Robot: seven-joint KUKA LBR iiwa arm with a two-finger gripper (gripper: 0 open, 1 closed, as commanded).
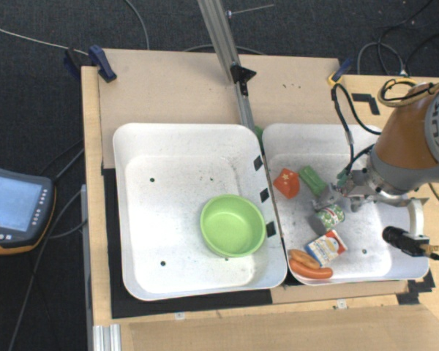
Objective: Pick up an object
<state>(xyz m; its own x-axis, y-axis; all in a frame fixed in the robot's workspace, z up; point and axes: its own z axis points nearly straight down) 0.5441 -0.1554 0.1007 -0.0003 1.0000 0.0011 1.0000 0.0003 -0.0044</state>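
Camera view, looking down on the bench: we see two white bins side by side. The left bin (pixel 143 159) contains a green bowl (pixel 233 225) near its right wall. The right bin (pixel 307 134) contains five small items: a red pepper-like toy (pixel 287 183), a green block (pixel 313 180), a small can with a green-and-white label (pixel 330 215), a small printed carton (pixel 326 248) and a hot-dog toy (pixel 309 265) at the near rim.

Task progress: we judge that no object has been lifted. All items rest on the bin floors. The pick and the lift remain.

Tool: the gripper (pixel 344 196) is low in the right bin, directly above or against the can, with the green block just beside it. We cannot tell how the tool is set, nor whether it touches the can.
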